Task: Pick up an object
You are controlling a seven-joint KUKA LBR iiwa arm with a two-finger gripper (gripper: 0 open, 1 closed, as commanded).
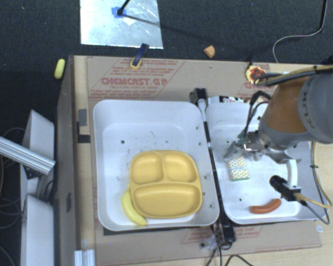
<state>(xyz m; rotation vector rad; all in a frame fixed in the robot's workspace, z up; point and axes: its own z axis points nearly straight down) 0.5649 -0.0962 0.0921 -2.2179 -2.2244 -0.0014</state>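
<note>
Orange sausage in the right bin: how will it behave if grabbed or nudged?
The sausage looks round and slim: probably rolls when nudged sideways. Its smooth, slightly curved body may slip in a pinch. Small, so likely light.

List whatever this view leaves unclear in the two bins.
1. The banana is mostly hidden under the yellow tray in the left bin.
2. The right side of the right bin is covered by the arm.
3. The gripper is small and blurred; whether it touches the dotted block cannot be told.
4. The dotted block is too small to identify.
</note>
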